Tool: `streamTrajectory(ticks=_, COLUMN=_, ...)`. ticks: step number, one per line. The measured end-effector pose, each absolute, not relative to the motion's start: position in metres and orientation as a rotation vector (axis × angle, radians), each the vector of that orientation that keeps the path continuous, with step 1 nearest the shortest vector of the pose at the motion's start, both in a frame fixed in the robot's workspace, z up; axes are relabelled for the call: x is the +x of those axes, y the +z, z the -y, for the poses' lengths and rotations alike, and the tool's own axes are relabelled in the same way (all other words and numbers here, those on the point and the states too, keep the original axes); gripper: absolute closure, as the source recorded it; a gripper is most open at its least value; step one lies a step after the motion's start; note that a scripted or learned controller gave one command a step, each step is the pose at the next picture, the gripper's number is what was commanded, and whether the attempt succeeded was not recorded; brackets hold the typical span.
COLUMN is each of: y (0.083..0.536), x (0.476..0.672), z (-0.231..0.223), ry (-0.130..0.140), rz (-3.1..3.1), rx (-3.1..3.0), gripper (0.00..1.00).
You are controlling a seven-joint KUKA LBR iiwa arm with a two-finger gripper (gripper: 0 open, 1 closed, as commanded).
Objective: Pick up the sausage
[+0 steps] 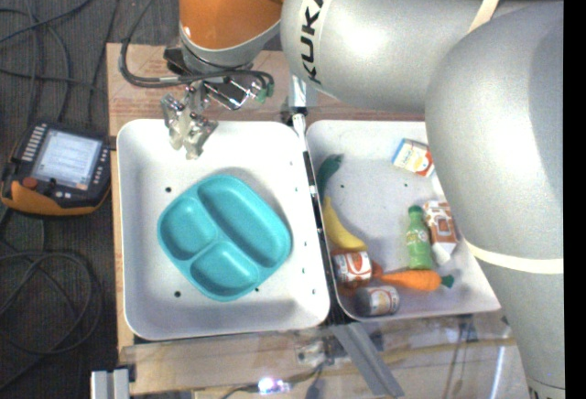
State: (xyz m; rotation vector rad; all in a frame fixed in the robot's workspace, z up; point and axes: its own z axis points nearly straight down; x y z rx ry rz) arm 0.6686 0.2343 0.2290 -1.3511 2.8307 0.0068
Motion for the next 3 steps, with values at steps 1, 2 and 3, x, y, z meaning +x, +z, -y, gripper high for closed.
streamTrajectory(ticks=1, y=0.27, x=0.668, z=-0.228, ry=0.008, rz=-2.483, rx=-1.913, gripper=1.0)
streamTrajectory(ticks=2, y=0.235, x=0.668, z=-0.225, ry=0.007, rz=-2.194, rx=-2.242, gripper=1.0)
streamTrajectory(ticks=3, y=0.256, x=0.668, z=-0.227, ry=0.005, rz=-1.948, rx=-2.457, gripper=1.0)
